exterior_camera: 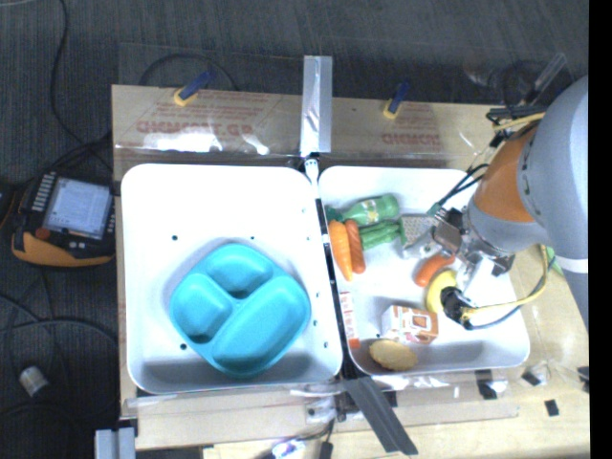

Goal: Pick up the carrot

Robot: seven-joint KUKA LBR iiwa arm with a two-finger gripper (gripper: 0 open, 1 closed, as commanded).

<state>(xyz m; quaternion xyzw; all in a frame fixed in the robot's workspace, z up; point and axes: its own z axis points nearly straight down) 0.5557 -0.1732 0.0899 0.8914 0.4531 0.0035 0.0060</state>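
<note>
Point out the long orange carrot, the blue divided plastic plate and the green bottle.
long orange carrot [340,249]: camera view, mid-length.
blue divided plastic plate [283,304]: camera view, right compartment floor.
green bottle [368,208]: camera view, body.

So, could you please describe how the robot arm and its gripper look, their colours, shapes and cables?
The rounded grey robot arm carries an orange band above the wrist. Below it sits a metallic grey two-finger gripper with small black and white parts. A yellow cable loops from it, and thin black and yellow wires run near the arm's upper part.

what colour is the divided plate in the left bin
Light blue, or turquoise; the divided plate shows clearly in the camera view.
</note>
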